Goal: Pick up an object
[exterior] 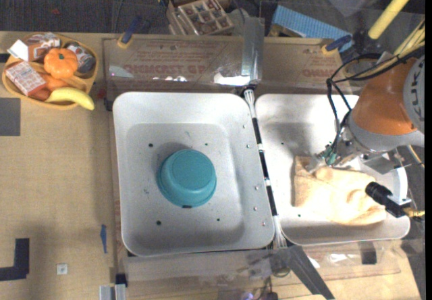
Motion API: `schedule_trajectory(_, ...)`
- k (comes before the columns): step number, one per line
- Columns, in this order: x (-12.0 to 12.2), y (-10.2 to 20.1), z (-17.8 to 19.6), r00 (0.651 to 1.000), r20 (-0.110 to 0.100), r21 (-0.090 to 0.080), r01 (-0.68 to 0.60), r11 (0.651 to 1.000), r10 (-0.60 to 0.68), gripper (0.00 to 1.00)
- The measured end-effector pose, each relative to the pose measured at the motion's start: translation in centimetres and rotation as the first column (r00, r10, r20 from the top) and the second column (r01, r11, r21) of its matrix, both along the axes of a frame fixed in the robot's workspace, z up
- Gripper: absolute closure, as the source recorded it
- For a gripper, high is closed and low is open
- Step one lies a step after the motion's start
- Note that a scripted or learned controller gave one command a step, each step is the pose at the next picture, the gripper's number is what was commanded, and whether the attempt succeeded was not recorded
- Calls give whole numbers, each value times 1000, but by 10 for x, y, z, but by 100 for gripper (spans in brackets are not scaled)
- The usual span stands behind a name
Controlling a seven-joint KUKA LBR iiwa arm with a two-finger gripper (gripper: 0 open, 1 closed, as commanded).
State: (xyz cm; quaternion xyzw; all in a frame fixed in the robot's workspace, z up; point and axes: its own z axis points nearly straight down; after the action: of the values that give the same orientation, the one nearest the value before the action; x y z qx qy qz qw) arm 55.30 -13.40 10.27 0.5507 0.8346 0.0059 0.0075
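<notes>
My end effector low in the right bin, at the edge of a crumpled cloth.

From the overhead camera, my grey arm with its orange band (383, 111) comes in from the right and dips into the right shallow white bin (283, 116). My end effector (332, 155) sits just at the upper left edge of the pale tan crumpled cloth (337, 194) lying in that bin's lower half; I cannot tell whether it is released or clenched, nor whether it touches the cloth. Black cables (335, 106) loop down beside my wrist. The left shallow white bin (135, 116) holds a teal round plastic bowl (187, 177), upside down near its middle, well apart from me. On the surface at far left rests a yellow dish (13, 82) with a small orange pumpkin (61, 63), a yellow banana (72, 96) and small cartons.
</notes>
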Motion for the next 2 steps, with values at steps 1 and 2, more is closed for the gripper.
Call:
schedule_trajectory(1, 27, 38, 96, 1000, -17, -2, 18, 1000, -18, 100)
schedule_trajectory(2, 67, 61, 125, 960, -13, -5, -278, 960, 278, 100)
